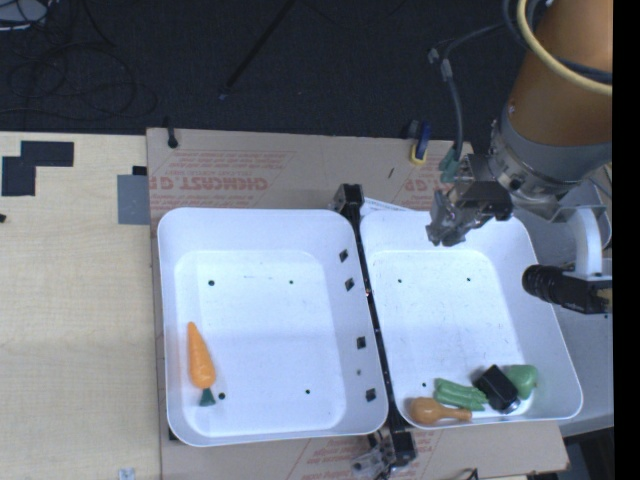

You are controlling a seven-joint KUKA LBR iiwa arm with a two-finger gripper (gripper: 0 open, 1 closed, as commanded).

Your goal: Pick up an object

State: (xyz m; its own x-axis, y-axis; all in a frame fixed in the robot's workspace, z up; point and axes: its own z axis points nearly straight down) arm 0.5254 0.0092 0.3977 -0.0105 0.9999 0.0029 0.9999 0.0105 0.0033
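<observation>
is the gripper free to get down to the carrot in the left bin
Probably yes. The carrot lies alone near the left bin's left wall, nothing over it. The gripper hangs over the right bin's far edge, so it must cross the divider.

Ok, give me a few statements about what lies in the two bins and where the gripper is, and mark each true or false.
1. The orange carrot lies in the left bin. True.
2. The gripper is down among the objects at the near edge of the right bin. False: it is at that bin's far edge, apart from them.
3. A black block sits between green pieces in the right bin's near corner. True.
4. The carrot lies between the gripper's fingers. False: it lies on the left bin's floor.
</observation>
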